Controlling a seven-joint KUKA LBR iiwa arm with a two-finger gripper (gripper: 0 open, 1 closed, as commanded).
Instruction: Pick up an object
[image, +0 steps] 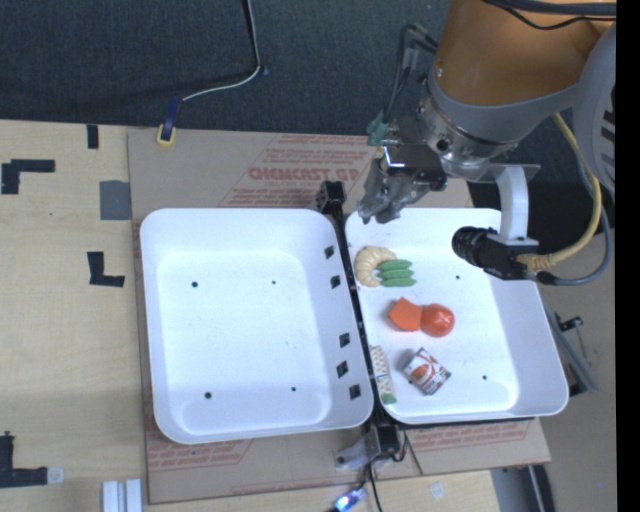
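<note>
The arm (520, 70) reaches in from the right, its orange band high over the far edge of the right bin (520, 380). The gripper (382, 208) hangs over that bin's far-left corner, close to the clips joining the two bins. Whether it is released or clenched cannot be told from this angle; nothing is seen between its tips.

All the loose objects lie in the right bin, along its left half. Nearest the gripper, just on its near side, sits a cream ridged piece (370, 265) touching a green pod-shaped toy (396, 271) on its right. Further toward the near side lie an orange wedge (404, 315) and a red round item (437, 320), touching each other. Nearer still rests a small red-and-white packet (427, 372), tilted. A narrow patterned strip (380, 372) lies against the bin's left wall.

The left bin (170, 250) sits beside it on a brown board (280, 170).
</note>
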